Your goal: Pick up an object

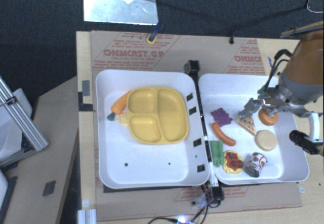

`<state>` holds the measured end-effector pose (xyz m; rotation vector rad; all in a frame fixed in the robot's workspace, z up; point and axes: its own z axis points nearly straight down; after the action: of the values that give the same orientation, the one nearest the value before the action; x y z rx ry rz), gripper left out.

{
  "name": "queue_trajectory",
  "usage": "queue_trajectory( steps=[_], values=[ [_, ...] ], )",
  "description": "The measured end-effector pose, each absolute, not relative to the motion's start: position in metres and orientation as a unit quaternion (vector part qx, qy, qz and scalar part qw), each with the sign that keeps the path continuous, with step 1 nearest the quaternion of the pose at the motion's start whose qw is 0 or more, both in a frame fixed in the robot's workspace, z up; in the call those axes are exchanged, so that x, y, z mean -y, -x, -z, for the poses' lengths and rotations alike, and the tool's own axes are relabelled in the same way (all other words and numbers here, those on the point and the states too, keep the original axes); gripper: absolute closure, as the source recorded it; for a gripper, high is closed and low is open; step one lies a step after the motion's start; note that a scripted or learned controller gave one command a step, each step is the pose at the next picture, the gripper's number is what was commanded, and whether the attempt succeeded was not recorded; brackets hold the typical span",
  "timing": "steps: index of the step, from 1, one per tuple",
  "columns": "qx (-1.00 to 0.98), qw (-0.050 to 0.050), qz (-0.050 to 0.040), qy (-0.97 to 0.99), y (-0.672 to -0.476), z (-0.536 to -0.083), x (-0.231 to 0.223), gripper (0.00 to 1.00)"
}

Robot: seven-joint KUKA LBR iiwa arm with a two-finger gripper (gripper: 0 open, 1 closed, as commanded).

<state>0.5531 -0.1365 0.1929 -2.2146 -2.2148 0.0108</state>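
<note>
With the gripper (251, 110) over the cracker (247, 125), its opening impossible to tell, a clean pick needed descent clear of the grapes (221, 116) at 9 o'clock.

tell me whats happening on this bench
A grey robot arm reaches in from the right over the right bin, which holds toy food. Its claw hangs low near an orange round piece and a pizza slice, beside a purple piece and a sausage. Nothing is visibly gripped. The left bin holds a yellow divided plate and a carrot.
</note>
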Motion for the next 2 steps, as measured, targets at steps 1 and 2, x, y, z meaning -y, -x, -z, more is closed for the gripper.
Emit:
queue_trajectory(
  steps=[1,2],
  values=[
    [0.708,0.0,0.0002,0.706,-0.556,-0.199,0.136,0.0],
    [0.708,0.002,-0.001,0.706,-0.562,-0.139,0.135,0.0]
  ],
)
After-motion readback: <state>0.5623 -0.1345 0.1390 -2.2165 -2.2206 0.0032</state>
